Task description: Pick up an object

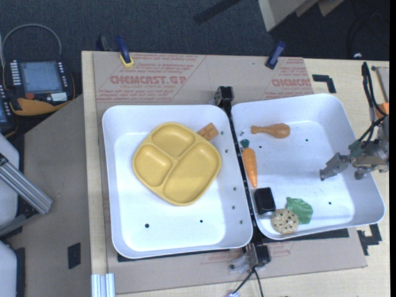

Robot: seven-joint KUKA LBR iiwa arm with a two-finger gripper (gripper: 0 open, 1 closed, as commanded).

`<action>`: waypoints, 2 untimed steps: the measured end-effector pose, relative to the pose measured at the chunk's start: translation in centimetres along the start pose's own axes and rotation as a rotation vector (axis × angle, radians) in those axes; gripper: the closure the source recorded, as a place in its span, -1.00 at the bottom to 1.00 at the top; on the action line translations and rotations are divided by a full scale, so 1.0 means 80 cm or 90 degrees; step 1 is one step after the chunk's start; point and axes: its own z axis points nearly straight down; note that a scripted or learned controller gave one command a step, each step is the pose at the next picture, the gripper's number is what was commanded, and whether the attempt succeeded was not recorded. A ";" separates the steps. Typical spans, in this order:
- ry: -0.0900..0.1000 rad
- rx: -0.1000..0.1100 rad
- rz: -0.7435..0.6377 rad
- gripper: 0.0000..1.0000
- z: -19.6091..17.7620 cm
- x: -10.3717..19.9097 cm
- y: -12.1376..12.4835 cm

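**Colours in the two bins**

Both bins are white: left bin (117,184), right bin (346,119). The divided plate (177,163) is plain yellow. The carrot (249,165) is orange with a green top; the drumstick (272,130) tan-brown. The cookie (284,221) is beige with dark specks, beside a green leaf (301,208) and a black block (265,200). The counter (93,135) is tan with red lettering.

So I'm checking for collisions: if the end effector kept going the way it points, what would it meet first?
The end effector points left and slightly down across bare bin floor. Probably the green leaf or black block first, though depth is unclear.
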 end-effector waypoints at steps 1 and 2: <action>-0.002 -0.008 -0.003 -1.00 -0.008 0.001 0.004; 0.000 -0.004 -0.003 -1.00 0.060 0.009 -0.006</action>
